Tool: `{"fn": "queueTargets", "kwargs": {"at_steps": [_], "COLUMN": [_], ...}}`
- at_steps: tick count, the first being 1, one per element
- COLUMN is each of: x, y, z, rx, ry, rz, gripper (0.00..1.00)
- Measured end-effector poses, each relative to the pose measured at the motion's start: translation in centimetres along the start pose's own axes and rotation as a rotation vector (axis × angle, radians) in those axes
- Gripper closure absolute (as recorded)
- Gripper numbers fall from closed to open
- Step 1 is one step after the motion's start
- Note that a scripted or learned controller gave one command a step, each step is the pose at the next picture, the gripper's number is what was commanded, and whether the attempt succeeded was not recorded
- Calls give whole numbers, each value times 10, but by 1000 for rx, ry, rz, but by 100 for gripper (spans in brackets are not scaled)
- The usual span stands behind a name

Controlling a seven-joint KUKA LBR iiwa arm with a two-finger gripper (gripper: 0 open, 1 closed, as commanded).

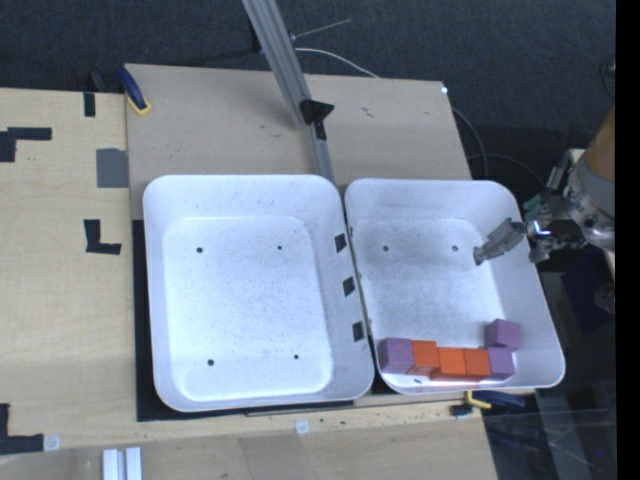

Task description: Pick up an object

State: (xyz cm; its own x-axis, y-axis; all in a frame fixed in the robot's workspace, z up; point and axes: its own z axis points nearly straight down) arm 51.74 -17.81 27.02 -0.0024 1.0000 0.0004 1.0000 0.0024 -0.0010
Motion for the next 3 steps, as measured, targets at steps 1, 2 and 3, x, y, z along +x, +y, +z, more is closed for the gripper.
{"fn": "queueTargets", "kwargs": {"at_steps": [1, 2, 3], "x": [75, 66, 67], "y": [-35, -35, -35], "z": [-69, -51, -54], "rx": [-6, 2, 0], "ry": [1, -1, 0], "rz": [-7, 3, 1], "gripper": [0, 0, 0]}}
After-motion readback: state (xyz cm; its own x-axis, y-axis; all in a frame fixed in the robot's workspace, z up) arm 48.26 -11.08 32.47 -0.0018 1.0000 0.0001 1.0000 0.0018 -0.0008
